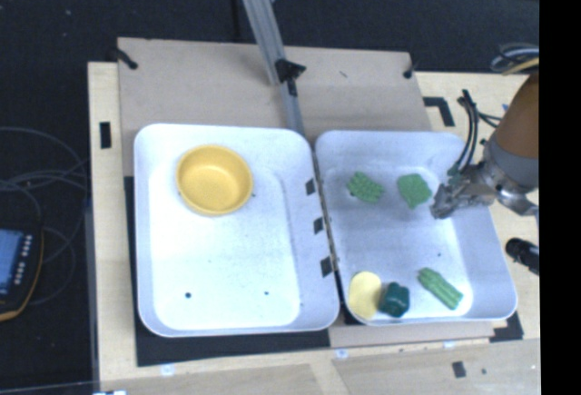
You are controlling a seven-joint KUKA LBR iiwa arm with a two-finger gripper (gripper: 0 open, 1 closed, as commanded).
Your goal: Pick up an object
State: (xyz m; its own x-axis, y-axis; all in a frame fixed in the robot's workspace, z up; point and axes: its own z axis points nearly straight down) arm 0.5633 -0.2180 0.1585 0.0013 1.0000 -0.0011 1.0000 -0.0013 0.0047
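hand (442, 202) at right bin's (472, 243) edge, beside green block (414, 190).

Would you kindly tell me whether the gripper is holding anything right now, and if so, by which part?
Nothing is seen held: the gripper hangs over the right bin, just right of the green block, with nothing visible in it.

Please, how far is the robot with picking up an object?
Done: the gripper has reached the right bin, close beside the green block. In hand: nothing seen between its fingers. Left: grasp and lift a piece; the green block, the ridged green piece and the yellow bowl all lie in the bins.
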